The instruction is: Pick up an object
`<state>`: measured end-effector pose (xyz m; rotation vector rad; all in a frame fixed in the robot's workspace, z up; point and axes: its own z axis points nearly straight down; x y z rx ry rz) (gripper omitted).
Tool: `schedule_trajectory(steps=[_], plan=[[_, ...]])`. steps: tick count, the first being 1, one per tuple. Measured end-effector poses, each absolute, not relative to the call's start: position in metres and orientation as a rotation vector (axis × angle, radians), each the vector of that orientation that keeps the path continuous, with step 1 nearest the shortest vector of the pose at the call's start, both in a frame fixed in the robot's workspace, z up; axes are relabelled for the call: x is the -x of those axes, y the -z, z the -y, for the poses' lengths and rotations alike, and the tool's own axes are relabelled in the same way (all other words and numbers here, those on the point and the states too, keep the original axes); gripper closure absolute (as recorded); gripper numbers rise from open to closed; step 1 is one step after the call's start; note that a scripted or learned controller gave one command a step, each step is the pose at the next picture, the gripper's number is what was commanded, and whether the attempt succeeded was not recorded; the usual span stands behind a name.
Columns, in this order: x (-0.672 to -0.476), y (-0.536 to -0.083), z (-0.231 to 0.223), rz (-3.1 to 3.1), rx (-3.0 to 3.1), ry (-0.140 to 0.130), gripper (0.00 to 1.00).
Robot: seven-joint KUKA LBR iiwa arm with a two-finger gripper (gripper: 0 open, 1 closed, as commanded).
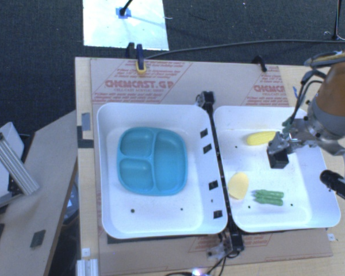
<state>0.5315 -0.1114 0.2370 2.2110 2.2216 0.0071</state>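
Nothing is being lifted yet, as far as I can judge. The yellow banana-shaped piece is lying flat on the floor of the right bin, just to the left of the gripper and a little farther back, close beside it but apart from it. The gripper's dark tip is hanging low over the bin floor, and from where I am standing I cannot tell how the jaws are set; nothing is showing between them. Below and to the left of the jaws, the pale yellow round slice is resting near the divider, and the green bean pods are sitting almost straight below the jaws, toward the front of the bin. All three pieces are lying on the white floor, so the pick looks not yet made: a choice of piece, a descent, a close and a raise all seem to be waiting. Well off to the left of the jaws, across the divider, the blue sectioned plate is sitting in the left bin, untouched by the arm.
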Motion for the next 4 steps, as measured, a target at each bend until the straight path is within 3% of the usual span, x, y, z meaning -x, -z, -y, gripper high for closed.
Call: schedule_trajectory(steps=[1,4], plan=[[-0.533,-0.252,0.111,-2.224,-2.214,-0.003,1.00],[-0.540,-0.245,-0.044,-2.234,-2.210,-0.004,1.00]])
